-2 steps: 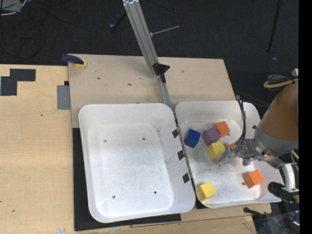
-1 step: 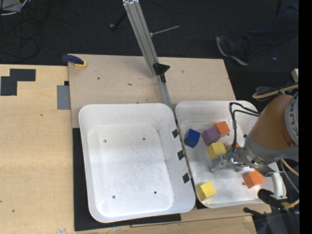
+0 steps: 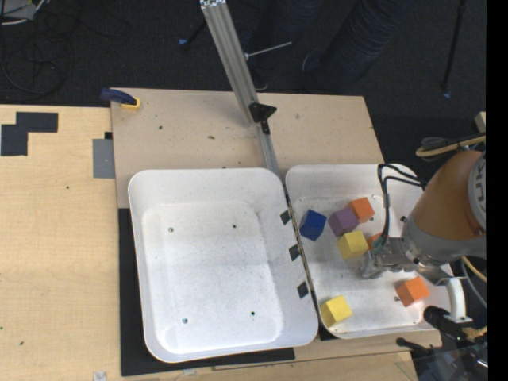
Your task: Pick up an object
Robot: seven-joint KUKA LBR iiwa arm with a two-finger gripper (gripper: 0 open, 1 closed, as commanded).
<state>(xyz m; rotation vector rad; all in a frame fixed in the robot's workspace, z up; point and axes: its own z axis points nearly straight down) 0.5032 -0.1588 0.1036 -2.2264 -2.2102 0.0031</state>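
The right bin point(image 3: 341, 182) holds several small blocks: a blue one point(image 3: 313, 224), a purple one point(image 3: 344, 220), an orange one point(image 3: 362, 209), a yellow one point(image 3: 352, 244), another yellow one point(image 3: 336, 309) near the front edge and an orange one point(image 3: 411, 291) at the right. My gripper point(image 3: 371, 267) is low in this bin, just right of and below the middle yellow block, close to it. The orange-banded wrist point(image 3: 444, 205) rises behind it.
The left bin point(image 3: 159, 193) lies beside the right one, with black clips point(image 3: 294, 252) along their shared wall. A slanted metal rail point(image 3: 238, 70) stands behind the bins. Black cables point(image 3: 393, 177) hang near the wrist.
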